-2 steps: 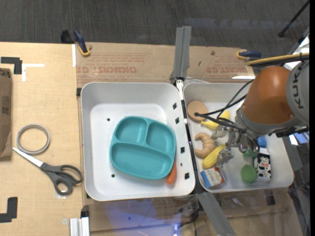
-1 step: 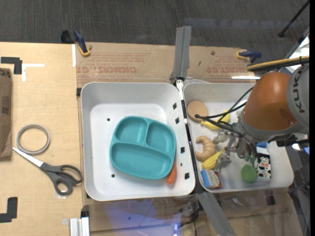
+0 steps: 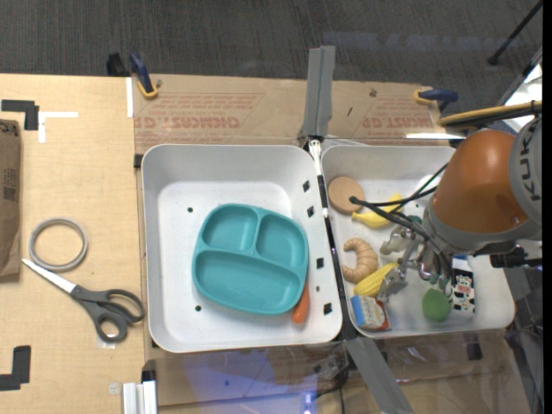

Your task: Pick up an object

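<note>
The gripper (image 3: 412, 267) is seen low in the right bin (image 3: 496, 316), at about four o'clock from the picture's centre; whether it is open or closed cannot be told, since the metal parts under the orange wrist are blurred together. No thing is seen held.

The likeliest target is judged to be the yellow piece (image 3: 377, 279) just beside the gripper at its nine o'clock, though the choice cannot be confirmed. A croissant (image 3: 362, 254) lies touching it at twelve o'clock, and a packet (image 3: 371, 312) lies near at six. A miss is risked here: the things are crowded, so a neighbour may be nudged or two may be pinched at once. The yellow piece looks smooth and tapered and may slip out when lifted. The bin wall between the bins is close and may be struck by a wide approach.

Counted in the right bin: one yellow piece, one croissant, one packet, one banana (image 3: 379, 215) at twelve o'clock, one tan disc (image 3: 344, 193) at eleven, one green ball (image 3: 436, 304) at four, one patterned box (image 3: 463, 291) beside it.

In the left bin (image 3: 164, 231): one teal tray (image 3: 251, 260), one carrot (image 3: 300, 307) at its five o'clock edge.

On the bench at nine o'clock: one pair of scissors (image 3: 90, 298), one tape roll (image 3: 58, 243).
</note>
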Robot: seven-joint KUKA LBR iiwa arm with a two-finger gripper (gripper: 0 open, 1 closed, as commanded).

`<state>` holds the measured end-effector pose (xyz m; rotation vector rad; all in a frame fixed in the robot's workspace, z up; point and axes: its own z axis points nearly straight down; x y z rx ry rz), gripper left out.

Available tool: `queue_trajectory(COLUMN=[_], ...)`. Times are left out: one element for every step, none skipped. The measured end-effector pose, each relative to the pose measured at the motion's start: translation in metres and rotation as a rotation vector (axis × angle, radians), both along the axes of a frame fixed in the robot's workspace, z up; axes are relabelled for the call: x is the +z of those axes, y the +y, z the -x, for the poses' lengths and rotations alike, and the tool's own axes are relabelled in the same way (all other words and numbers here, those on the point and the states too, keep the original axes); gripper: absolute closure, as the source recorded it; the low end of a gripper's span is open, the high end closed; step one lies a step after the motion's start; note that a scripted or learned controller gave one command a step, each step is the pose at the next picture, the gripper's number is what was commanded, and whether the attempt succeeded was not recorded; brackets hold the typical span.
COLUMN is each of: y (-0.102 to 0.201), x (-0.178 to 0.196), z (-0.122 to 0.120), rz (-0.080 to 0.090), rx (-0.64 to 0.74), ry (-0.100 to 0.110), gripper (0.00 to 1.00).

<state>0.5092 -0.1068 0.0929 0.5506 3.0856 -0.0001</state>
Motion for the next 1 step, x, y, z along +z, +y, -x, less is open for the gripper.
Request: queue_trajectory(y=[-0.0293], x=[-0.0007], z=[-0.0787], rz=[0.0], rx=[-0.045], ry=[0.004], gripper=[0.0])
